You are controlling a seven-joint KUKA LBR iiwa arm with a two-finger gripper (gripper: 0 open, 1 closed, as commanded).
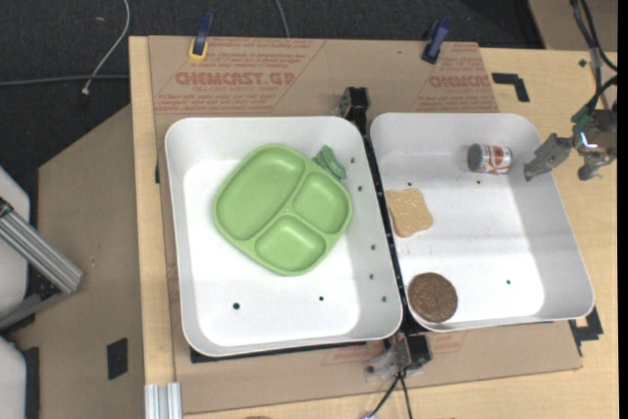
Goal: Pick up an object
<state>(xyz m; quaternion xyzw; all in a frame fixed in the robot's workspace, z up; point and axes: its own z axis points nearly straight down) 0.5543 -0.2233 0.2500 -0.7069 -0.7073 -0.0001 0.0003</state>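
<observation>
White plastic forms the two shallow bins set side by side on the cardboard-covered desk. In the left bin a green divided plate is seen lying flat near the middle, with a small dark green object touching its upper right rim; what that object is cannot be made out. In the right bin a tan slice of toast lies against the left wall, and a round brown disc, perhaps a cookie, is found in the near left corner. Further right, toward the far wall, a small can lies on its side, its silver end turned left and a red and white label showing.

At the right rim of that bin the end effector is seen, with grey finger-like parts spread apart and nothing between them; it appears to be wide open. The can is the nearest thing to it, just to its left and apart from it, not touching.

The task is judged to be at an early stage: no object has been lifted, all lie in the bins, and the approach, the closing and the lift are left to be done.
</observation>
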